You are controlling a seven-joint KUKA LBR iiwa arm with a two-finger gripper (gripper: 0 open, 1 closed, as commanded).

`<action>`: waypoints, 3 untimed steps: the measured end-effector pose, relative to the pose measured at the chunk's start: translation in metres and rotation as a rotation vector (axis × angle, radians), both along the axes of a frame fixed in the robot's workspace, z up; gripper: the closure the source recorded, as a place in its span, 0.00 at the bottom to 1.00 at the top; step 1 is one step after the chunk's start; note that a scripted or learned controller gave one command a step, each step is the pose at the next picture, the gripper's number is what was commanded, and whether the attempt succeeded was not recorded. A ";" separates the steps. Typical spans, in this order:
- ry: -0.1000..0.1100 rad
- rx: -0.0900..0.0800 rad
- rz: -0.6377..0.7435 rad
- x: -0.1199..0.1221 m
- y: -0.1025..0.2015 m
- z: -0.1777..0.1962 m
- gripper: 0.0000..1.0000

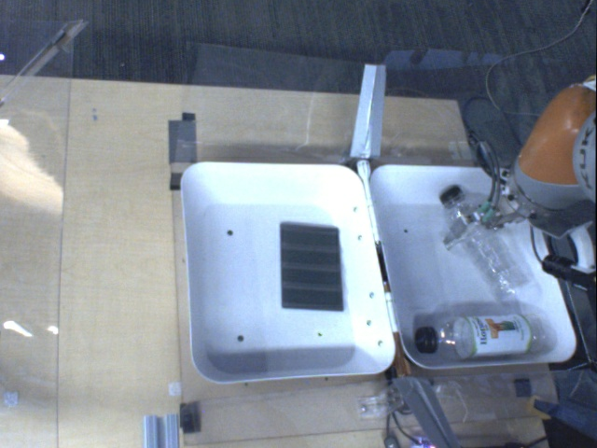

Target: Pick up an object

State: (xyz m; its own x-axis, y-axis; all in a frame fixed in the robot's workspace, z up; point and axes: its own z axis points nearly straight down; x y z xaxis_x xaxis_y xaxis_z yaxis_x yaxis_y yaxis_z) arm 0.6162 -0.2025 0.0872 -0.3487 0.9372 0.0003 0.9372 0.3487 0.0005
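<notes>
clear bottle (476, 335), black cap, lying in right bin (410, 250), tool (492, 215) state unclear

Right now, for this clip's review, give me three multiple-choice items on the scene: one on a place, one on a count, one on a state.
1. Where does the dark ribbed pad lie?
A. in the left bin
B. in the right bin
C. on the bench outside both bins

2. How many black-capped clear bottles are in the right bin?
A. none
B. one
C. two

3. How is the labelled bottle posed?
A. upright
B. lying on its side
C. lifted above the bin

Answers:
1. A: the pad sits mid-floor of the left bin.
2. C: the labelled bottle lies by the near wall, and a second bottle lies beside the gripper.
3. B: it rests lengthwise, black cap toward the left bin.
</notes>
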 end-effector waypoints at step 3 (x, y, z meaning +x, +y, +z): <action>0.019 0.004 0.123 0.049 -0.004 -0.002 0.00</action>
